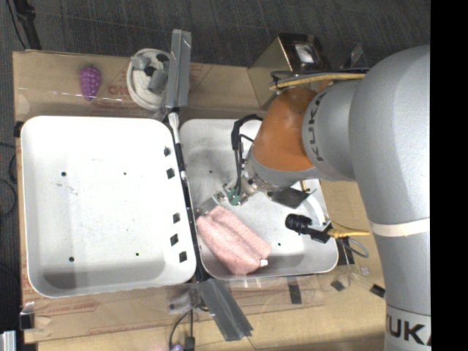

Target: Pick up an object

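Since the arm reaches down into the right bin (287,256), the hand (234,194) hangs low over its floor, seemingly placed for a grasp; whether it is clenched or released I cannot tell. Just beside it, toward the bin's near wall, lies the pink soft roll (230,241), that bin's one loose thing. Further off to its left, the left bin (95,196) shows bare white floor

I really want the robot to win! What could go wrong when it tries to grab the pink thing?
1. The gripper sits by the upper end of the pink thing, not over its middle, so a grab there might slip off or leave it dangling.
2. The pink thing lies close along the right bin wall on the view's left, near the front corner, so the gripper could bump that wall.
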Motion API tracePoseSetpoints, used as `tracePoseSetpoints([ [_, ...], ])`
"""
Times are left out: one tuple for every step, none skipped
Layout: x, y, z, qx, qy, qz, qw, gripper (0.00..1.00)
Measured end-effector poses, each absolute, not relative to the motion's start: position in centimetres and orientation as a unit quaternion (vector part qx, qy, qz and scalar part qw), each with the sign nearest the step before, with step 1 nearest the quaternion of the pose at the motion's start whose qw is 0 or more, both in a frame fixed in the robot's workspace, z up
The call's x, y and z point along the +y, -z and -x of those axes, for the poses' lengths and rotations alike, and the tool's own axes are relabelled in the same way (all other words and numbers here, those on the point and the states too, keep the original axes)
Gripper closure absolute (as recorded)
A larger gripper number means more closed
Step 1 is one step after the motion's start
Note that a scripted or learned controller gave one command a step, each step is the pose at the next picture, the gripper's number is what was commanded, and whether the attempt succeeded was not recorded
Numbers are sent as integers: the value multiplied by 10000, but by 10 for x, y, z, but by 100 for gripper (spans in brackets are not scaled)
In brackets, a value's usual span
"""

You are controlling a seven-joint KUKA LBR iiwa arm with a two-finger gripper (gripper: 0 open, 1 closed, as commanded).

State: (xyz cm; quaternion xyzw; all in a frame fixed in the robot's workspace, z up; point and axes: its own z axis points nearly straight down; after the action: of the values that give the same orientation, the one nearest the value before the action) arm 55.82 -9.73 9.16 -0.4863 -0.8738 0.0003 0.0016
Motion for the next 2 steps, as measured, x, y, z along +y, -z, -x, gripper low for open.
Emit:
tracePoseSetpoints([
  [-122,-91,-476,-8605,-2,5094,18,0],
  [-121,-101,-477,-8614,-1,5080,21,100],
])
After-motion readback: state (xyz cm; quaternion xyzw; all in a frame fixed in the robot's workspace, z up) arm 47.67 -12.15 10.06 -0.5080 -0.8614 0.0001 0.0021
